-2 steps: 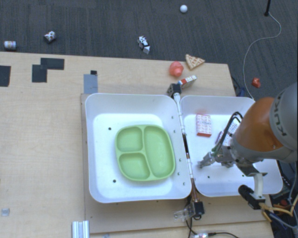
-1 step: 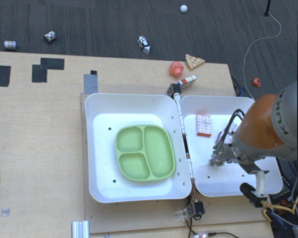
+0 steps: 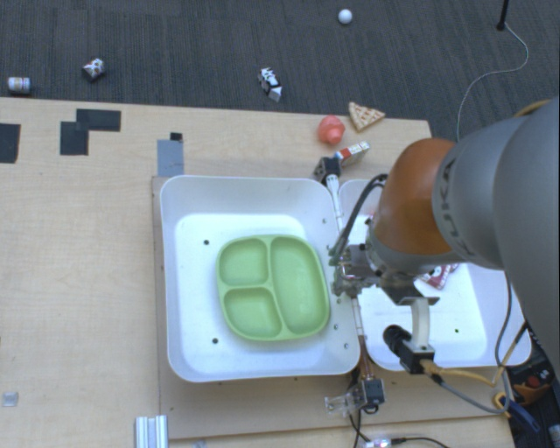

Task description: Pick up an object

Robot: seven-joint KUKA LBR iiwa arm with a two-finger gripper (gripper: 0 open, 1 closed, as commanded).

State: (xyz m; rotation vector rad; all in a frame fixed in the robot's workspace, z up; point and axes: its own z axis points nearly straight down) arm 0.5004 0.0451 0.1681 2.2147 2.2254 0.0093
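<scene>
Plate point(image 3: 273, 289), pale green with three compartments, lies flat in the left bin point(image 3: 188, 289) on the table point(image 3: 79, 289), its right edge near the bin's right wall. The hand point(image 3: 348, 273) sits low over the rims where the left bin and the right bin point(image 3: 464, 341) meet, just beside the plate. Whether it grips anything, I cannot tell.

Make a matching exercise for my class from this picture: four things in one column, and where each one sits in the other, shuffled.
Things:
1. green divided plate
2. red ball
3. pizza-slice toy
4. small white ball

Places:
A. on the dark carpet, top of the view
B. in the left white bin
C. at the bench's far edge, just left of the wedge-shaped toy
D. at the bench's far edge, just right of the round red thing

Pairs: 1-B, 2-C, 3-D, 4-A
</scene>
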